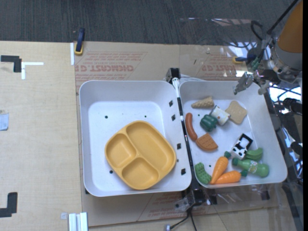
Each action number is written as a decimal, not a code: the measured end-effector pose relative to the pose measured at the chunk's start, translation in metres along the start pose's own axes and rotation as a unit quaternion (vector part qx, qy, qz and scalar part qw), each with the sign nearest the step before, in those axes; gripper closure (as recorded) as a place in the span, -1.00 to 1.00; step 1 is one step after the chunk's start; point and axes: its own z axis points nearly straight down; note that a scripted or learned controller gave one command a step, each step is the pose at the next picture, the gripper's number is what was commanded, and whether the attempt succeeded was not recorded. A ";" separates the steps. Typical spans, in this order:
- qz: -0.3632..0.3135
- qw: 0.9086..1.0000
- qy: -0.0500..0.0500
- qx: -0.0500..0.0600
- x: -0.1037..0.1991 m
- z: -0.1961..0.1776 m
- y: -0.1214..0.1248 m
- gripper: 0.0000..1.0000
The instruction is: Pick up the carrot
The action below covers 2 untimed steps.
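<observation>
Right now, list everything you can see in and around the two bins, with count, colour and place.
bins: 2, white, side by side on bench
divided plate: 1, yellow, left bin
carrots: 2, orange, right bin near edge
sausage: 1, red-orange, right bin left side
bread slice: 1, tan, right bin far side
green bottle: 1, green, right bin near corner
gripper: 1, grey, above right bin's far rim

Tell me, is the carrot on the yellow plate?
No, the carrot lies in the right bin among other toy foods, while the yellow plate sits in the left bin.
</observation>
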 end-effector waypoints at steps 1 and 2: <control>-0.075 0.997 0.000 0.000 0.033 0.087 -0.061 -1.00; -0.116 0.993 0.001 -0.001 0.042 0.116 -0.140 -1.00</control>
